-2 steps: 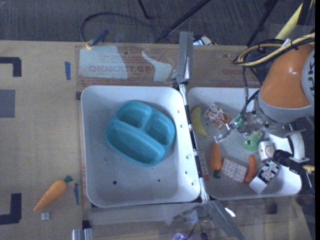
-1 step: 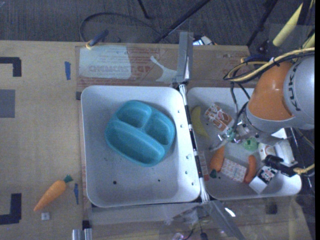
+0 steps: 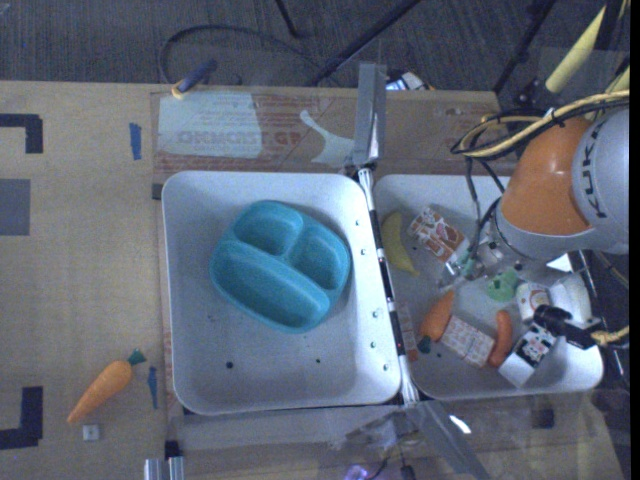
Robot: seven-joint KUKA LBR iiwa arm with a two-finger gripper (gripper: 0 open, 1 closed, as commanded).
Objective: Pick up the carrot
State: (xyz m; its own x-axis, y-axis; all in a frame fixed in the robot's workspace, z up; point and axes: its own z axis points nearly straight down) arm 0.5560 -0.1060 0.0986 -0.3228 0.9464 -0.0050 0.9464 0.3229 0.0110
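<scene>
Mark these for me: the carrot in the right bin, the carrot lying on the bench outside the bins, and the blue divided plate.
carrot in the right bin (image 3: pixel 436 318), camera view, middle of its orange body.
carrot on the bench (image 3: pixel 100 389), camera view, mid body.
blue divided plate (image 3: pixel 243 299), camera view, lower left rim.

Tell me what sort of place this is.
Probably a robotics lab test bench: a grey and orange robot arm reaches over two white bins, toy food such as a carrot lies inside, and tripod legs stand on carpet.

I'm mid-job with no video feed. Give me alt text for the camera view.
The gripper hangs low in the right bin, just above a carrot lying among small packages. The left bin holds a blue divided plate. Another carrot lies on the bench, left of both bins.
</scene>
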